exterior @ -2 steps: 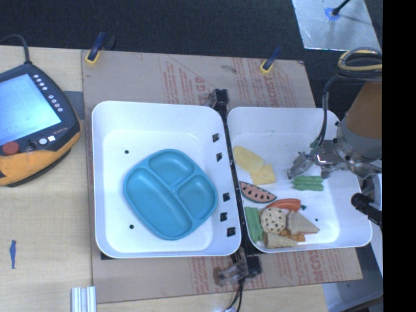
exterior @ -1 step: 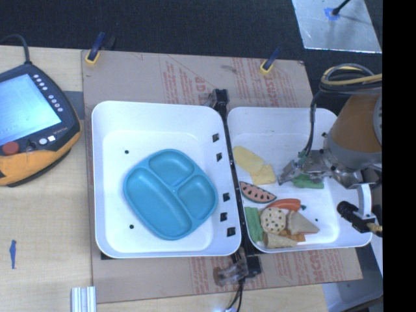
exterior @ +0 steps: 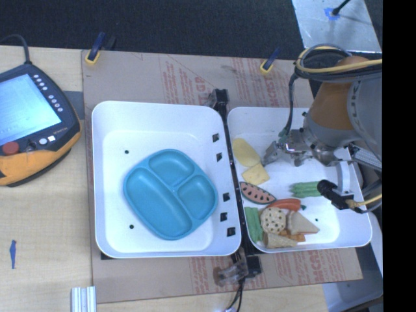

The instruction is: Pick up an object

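**Arm Over Right Bin, Nothing Held**

The left bin (exterior: 104, 174) held a blue divided plate (exterior: 170, 192); all else is placed from this plate. The right bin (exterior: 354, 239) lay to its right. The arm (exterior: 338, 103) stood over that bin's far side, its gripper (exterior: 286, 149) spread wide, with nothing between the fingers. The toy foods lay right of the plate: nearest, a yellow slice (exterior: 246, 152) and a watermelon wedge (exterior: 256, 192); farther right, a cracker (exterior: 273, 220) and a green pod (exterior: 304, 188).
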